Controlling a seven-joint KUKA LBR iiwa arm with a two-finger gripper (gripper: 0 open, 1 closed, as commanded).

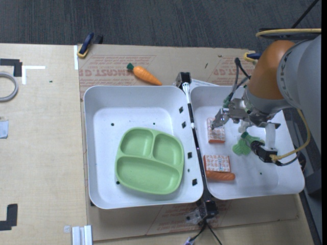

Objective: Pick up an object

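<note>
My gripper (223, 118) hangs low over the right bin (276, 180), at the upper right corner of a small red-and-white box (216, 131). The view does not show anything held by it. A second red-and-white box (216, 162) lies nearer the front, with an orange sausage-like piece (220, 176) against its front side. A green leafy toy (240, 147) lies just under the wrist, partly hidden by the arm (271, 78).
The left bin (97, 152) holds a green divided plate (150, 160). A toy carrot (144, 74) lies on the cardboard behind the bins. A blue clip (85, 44) sits at the cardboard's far left corner. Black clamps join the bins along the middle wall (190, 131).
</note>
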